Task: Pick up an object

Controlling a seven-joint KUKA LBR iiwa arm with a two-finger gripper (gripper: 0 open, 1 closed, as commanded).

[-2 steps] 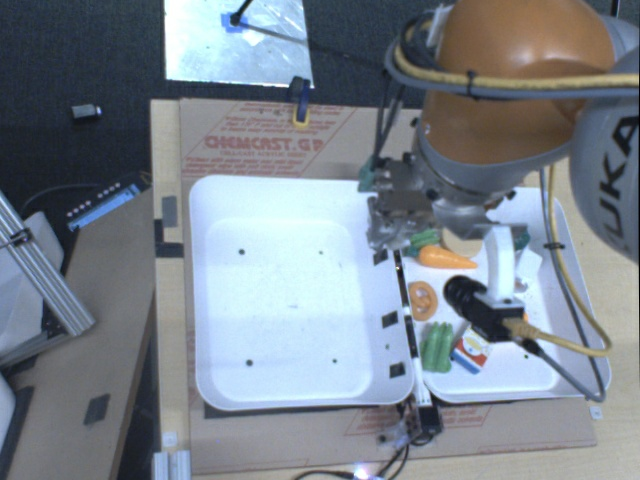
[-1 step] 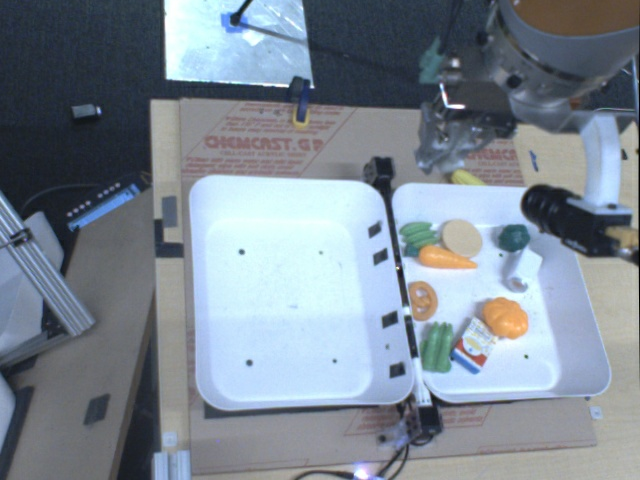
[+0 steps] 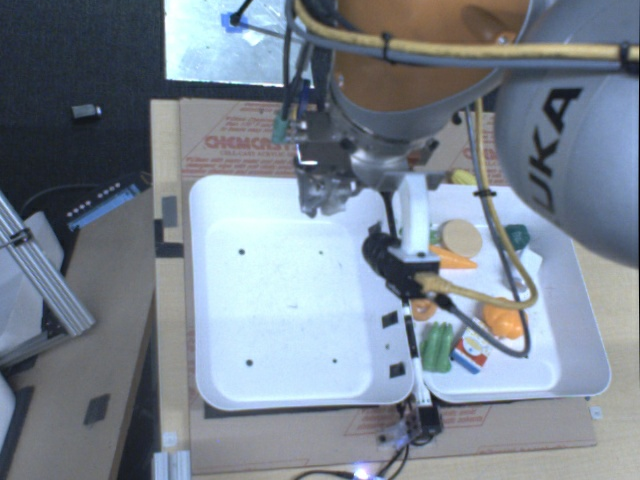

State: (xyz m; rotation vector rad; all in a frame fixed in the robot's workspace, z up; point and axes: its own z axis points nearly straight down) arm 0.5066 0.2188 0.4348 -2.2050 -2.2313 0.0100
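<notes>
1. Nearest me, in the right bin (image 3: pixel 560 373): a green piece (image 3: pixel 437 347) with a small red-blue item (image 3: pixel 470 355) just beside it.
2. Behind them, an orange lump (image 3: pixel 502 319), a carrot-like piece (image 3: pixel 456 261), a tan disc (image 3: pixel 461 237) and a dark green piece (image 3: pixel 516 235).
3. I see the gripper (image 3: pixel 322 200) over the left bin's (image 3: pixel 250 368) far edge; I cannot tell its finger state.
4. The arm's orange band (image 3: pixel 430 18) is farthest.
</notes>
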